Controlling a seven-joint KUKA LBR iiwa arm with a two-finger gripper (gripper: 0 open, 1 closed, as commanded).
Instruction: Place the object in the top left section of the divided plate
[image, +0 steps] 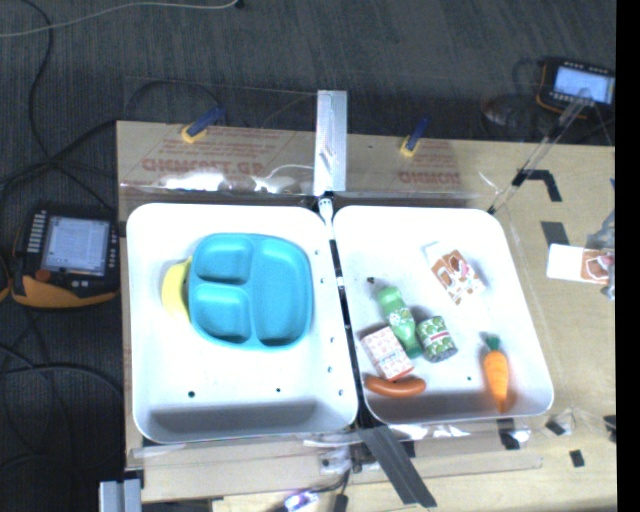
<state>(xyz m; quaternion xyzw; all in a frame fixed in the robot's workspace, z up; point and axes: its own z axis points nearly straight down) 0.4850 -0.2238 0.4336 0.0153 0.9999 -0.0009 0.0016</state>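
We see two bins: the left bin (150, 330) holds the blue plate (290, 300), lying flat so its sections open upward, with something yellow (175, 285) tucked under its left edge. The right bin (500, 250) keeps the loose items together within reach: carton (457, 272), green bottle (397, 316), can (437, 338), carrot (496, 371), sausage (394, 385). We cannot tell which is the object, nor the pincer's state. The top left section (222, 258) is still bare.
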